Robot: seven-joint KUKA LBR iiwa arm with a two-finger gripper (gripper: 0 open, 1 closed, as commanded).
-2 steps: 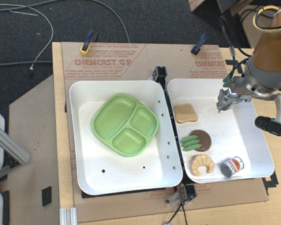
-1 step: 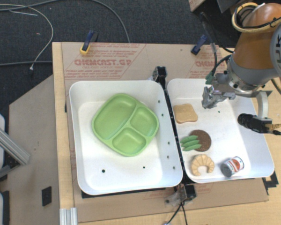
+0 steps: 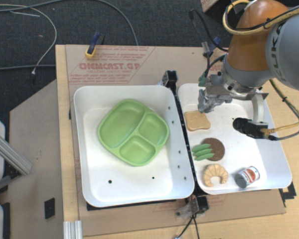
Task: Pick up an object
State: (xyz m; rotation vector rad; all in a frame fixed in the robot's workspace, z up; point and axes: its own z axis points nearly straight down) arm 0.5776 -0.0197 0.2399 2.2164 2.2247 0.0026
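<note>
Closest to the viewer, at the near end of the right-hand shallow white bin (image 3: 271,156), lie a curled golden-brown toy croissant (image 3: 216,174) and, just beside it to the right, a small tin can with a red and white label (image 3: 246,177), tipped on its side. Behind the croissant sits a round brown disc (image 3: 217,146) with a cluster of green bean pods (image 3: 203,152) resting across its left half. Farther back, against the bin's left wall, a flat tan slice of toy toast (image 3: 197,121) lies on the floor of the bin. The grey two-finger gripper (image 3: 207,105) hangs directly over the toast's far right corner, pointing down and very near or touching it; from this slanted view I cannot tell whether the gripper is spread or closed, and nothing is seen held in it. The grey arm with its orange band (image 3: 256,21) reaches in from the upper right. The left-hand shallow white bin (image 3: 89,133) holds a light green plastic plate with three compartments (image 3: 133,132), lying flat near the middle. Both bins rest on a brown cardboard sheet printed with red lettering (image 3: 109,63), with a small blue and yellow clip (image 3: 94,43) at its far edge.
</note>
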